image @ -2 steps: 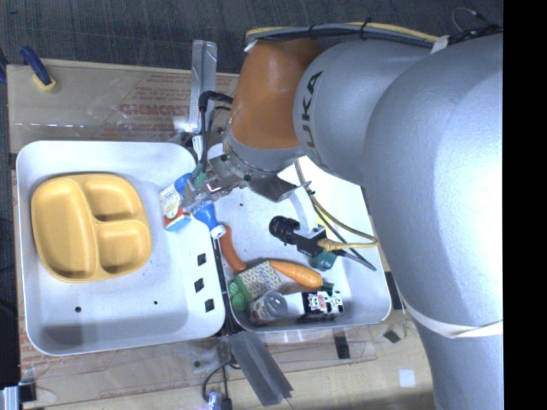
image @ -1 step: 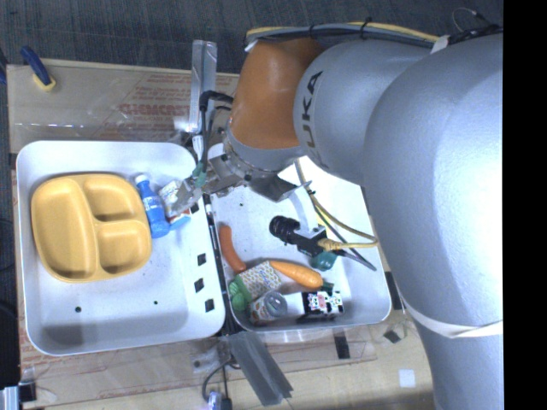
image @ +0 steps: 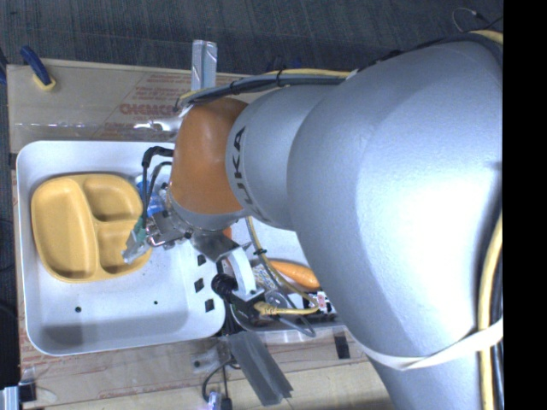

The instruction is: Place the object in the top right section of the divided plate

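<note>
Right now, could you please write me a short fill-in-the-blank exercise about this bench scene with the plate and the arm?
1. The divided plastic plate is ____ in colour.
2. The plate lies in the shallow white bin on the view's ____ side.
3. The band above the grey arm's wrist is ____.
4. The gripper is at the plate's ____ edge in the view.

Missing words: yellow; left; orange; right

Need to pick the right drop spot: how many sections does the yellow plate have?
3. The plate has one long section on its left, and two smaller ones on its right: upper, lower. The tool covers its right edge.
</note>
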`<state>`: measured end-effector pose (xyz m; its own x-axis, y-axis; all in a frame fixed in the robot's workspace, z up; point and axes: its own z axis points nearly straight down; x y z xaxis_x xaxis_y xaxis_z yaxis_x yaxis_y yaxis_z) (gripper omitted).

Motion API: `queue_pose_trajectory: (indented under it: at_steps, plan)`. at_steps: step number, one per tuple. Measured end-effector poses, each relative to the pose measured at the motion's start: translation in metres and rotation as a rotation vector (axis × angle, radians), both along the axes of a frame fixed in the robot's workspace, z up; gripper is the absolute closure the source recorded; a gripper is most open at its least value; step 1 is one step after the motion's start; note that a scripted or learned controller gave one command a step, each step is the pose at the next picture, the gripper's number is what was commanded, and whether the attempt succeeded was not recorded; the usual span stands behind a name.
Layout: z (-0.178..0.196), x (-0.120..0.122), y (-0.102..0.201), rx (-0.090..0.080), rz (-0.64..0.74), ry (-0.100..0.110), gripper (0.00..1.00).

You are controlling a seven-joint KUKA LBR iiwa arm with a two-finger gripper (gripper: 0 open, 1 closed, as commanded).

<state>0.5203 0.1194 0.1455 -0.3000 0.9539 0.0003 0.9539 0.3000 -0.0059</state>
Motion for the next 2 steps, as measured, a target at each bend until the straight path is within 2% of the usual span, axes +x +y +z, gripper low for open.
queue_pose_trajectory:
  at_steps: [1, 2]
  plan:
    - [0.145, 0.034, 0.027, 0.002, 0.253, -0.006, 0.00]
    - [0.119, -0.032, -0.044, 0.001, 0.082, -0.001, 0.00]
